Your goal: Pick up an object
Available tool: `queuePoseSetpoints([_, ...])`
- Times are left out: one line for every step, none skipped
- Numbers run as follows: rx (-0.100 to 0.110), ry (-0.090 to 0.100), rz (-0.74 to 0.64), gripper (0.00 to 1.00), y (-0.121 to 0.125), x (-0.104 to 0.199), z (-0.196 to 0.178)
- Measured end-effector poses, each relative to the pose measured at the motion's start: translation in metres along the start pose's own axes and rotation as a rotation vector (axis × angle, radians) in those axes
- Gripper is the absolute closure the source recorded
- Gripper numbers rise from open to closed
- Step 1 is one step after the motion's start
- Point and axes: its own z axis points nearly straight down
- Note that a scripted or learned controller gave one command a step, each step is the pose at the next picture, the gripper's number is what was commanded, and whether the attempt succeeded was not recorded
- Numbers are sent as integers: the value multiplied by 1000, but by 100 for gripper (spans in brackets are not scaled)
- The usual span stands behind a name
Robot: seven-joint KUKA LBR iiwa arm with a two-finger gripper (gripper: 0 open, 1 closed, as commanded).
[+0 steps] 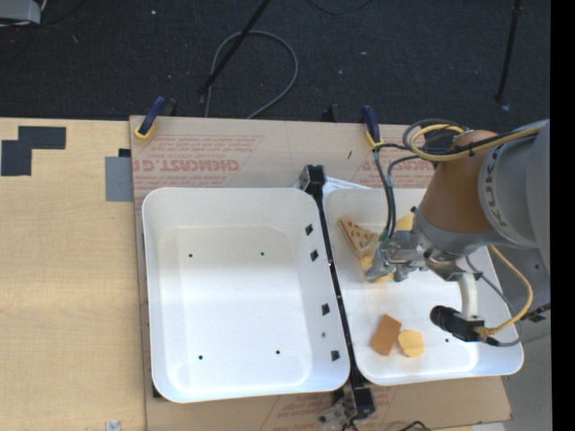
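Gripper [388, 270]: mine, low in the right bin [503, 359]; open or clenched, I cannot tell.
Objects: wedge [357, 236] beside it, block [386, 335] and disc [411, 343] nearer.
Progress: nothing visibly lifted; the pick remains.

Floor [108, 52]: I see dark speckled carpet, black cables [256, 57] looping across | Bench [63, 285]: light wood top, dark grey patches at left | Cardboard sheet [234, 151]: printed red, held by two blue-yellow clamps [153, 118] | Light: even, soft shadows.
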Motion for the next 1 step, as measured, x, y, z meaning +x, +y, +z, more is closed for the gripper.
queuePoseSetpoints([-12,-1,-3,100,75,5,-134])
